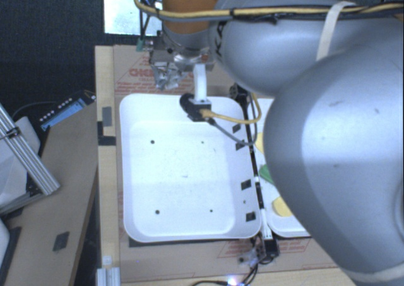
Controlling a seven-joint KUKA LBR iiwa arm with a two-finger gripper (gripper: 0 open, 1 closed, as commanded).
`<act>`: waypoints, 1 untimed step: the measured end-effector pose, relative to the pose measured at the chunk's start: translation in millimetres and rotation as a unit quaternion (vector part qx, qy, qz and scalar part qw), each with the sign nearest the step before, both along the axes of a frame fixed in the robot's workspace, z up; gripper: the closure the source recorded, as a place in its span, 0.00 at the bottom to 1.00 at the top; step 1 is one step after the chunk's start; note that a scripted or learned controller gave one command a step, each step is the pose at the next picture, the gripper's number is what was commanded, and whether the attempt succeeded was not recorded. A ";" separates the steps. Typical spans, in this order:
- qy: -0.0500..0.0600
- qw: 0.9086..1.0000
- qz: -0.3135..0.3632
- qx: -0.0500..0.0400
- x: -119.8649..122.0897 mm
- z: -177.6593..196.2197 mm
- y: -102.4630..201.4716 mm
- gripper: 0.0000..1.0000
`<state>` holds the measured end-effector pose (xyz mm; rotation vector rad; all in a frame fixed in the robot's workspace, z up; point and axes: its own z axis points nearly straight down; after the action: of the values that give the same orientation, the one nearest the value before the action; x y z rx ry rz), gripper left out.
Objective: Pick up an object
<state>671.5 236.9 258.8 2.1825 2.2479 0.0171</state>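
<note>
My gripper [182,86] hangs under the orange band, over the far rim of the left white bin [136,152]. A yellow cable runs from it toward the divider between the bins. In the right bin [287,231] a green object [264,174] and a yellow object [282,206] peek out from beneath the grey arm. A further sliver of yellow [259,144] lies by the divider. The arm hides most of the right bin.
The grey arm [328,120] covers the right half of the view. Black clips [247,185] line the divider between the bins. A metal frame [25,158] and a black device [63,109] sit on the bench to the left.
</note>
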 end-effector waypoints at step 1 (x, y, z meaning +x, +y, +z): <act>-0.001 1.000 0.002 0.000 0.4 11.2 0.6 1.00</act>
<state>671.9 237.5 270.1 2.1759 2.2518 0.0201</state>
